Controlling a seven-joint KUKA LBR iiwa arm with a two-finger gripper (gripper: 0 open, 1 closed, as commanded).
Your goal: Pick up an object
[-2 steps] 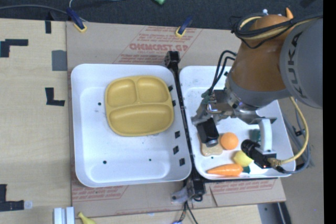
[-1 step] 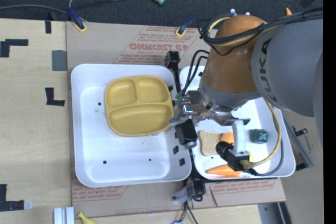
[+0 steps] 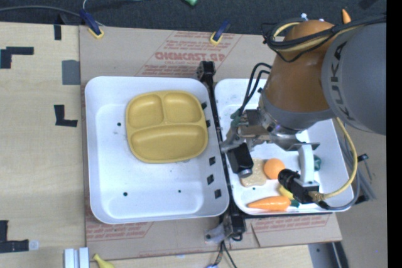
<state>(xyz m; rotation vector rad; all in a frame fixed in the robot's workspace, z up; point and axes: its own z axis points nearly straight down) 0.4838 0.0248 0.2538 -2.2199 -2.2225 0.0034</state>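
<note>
Looking down from the one camera, we see the arm (image 3: 314, 72) reaching over the right bin (image 3: 333, 128), its gripper (image 3: 242, 157) low near that bin's left wall. Whether the jaws are apart or together we cannot tell. No object shows between them. Candidates lie along the bin's front edge: an orange ball (image 3: 274, 168) just beside the gripper, a carrot (image 3: 270, 203) at the front wall, and a pale flat piece (image 3: 254, 177) between them. The left bin (image 3: 100, 154) carries a yellow tray (image 3: 167, 125) toward its back. We judge the ball the closest target; we should centre over it, descend straight and close gently, since it may roll.
</note>
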